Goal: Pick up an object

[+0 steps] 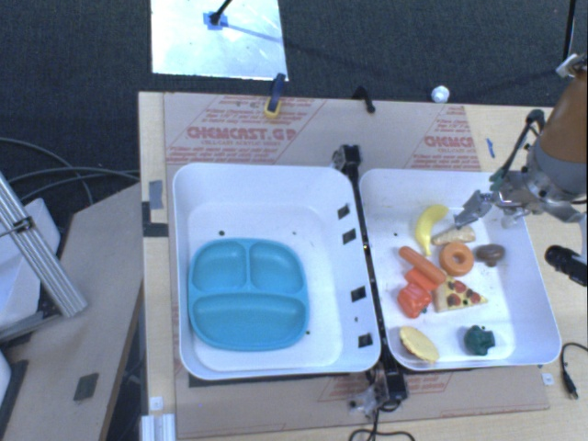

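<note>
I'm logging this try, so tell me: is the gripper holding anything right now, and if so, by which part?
Nothing is held. The gripper hovers above the right bin, beside the banana, with no food between its fingers.

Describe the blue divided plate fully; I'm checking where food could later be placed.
The blue divided plate is a rounded-rectangle tray, seemingly plastic, light blue, with three compartments: two smaller ones at the far side and one long one nearest the camera. It lies flat on the floor of the left white bin, toward its near-left part. Nothing rests in it.
</note>
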Controlling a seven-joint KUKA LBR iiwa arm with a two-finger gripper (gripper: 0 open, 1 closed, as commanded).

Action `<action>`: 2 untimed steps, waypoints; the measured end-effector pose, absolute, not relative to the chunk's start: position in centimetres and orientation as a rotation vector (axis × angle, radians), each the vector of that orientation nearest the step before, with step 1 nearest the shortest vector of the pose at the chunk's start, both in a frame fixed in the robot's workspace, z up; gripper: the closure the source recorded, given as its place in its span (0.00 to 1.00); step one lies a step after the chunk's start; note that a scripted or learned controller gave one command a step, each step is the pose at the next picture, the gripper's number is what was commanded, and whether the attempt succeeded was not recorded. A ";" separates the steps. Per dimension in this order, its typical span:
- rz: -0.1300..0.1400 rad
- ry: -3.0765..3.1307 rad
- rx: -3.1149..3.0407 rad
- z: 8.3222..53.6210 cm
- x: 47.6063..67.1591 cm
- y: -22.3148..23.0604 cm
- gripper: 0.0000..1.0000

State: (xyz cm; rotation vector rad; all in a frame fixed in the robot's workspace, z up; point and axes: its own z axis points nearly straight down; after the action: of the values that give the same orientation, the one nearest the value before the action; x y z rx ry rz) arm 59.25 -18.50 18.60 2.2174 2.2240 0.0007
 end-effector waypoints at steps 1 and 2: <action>0.008 2.220 2.207 8.6 64.6 -20.7 0.00; -0.024 2.239 2.222 8.3 66.5 -14.7 0.00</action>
State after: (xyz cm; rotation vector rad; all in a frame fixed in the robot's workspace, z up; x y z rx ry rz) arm 66.50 -14.72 8.28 2.2219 2.2395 -0.0235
